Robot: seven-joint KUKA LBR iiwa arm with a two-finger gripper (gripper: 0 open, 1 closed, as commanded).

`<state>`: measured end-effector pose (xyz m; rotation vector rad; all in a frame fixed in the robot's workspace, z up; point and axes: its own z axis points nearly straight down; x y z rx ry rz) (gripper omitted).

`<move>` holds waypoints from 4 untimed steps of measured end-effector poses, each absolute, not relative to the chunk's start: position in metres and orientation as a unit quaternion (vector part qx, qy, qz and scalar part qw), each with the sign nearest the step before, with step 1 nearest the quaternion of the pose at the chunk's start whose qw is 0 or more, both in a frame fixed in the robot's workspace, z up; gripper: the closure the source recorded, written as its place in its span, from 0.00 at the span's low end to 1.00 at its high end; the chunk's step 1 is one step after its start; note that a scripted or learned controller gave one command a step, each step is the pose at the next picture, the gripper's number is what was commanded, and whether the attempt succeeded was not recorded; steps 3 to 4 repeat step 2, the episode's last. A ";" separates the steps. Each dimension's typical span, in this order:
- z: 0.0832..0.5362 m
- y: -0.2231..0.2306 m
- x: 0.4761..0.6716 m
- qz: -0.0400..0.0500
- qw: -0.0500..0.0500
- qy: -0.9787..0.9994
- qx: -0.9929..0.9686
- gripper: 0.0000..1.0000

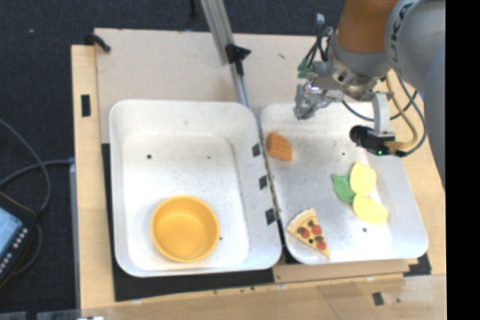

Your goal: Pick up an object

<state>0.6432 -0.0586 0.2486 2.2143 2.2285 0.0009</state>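
Hanging over the back left corner of the right shallow white plastic bin: the grey two-finger gripper. Open or closed, cannot tell from this slant. Nothing visibly carried under it.

Nearest candidate for picking: a small orange-brown bread-like piece, lying in the same bin, just in front of the gripper and close beside the bin's left wall. Farther forward, a flat toy pizza slice with red dots at the front rim. Toward the right side, a green leaf-shaped piece touching two pale yellow rounded pieces. In the left shallow white bin, well apart, a round yellow plastic bowl.

Possible troubles, as a judgement only:
- Descending on the bread-like piece so near the wall, and striking the raised rim between the bins instead of closing around the piece.
- Pushing the piece sideways against the wall and closing on air.
- Choosing the pizza slice: probably too flat to catch, likely to slip out.
- Choosing the yellow pieces: touching each other and the leaf, so easy to drag a neighbour or to pinch only an edge.
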 end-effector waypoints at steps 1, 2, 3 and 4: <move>0.242 0.001 0.647 0.000 -0.001 0.710 0.705 1.00; 0.248 0.053 0.635 0.000 -0.001 0.708 0.706 1.00; 0.248 0.053 0.635 0.000 -0.001 0.708 0.706 1.00; 0.248 0.053 0.635 0.000 -0.001 0.708 0.706 1.00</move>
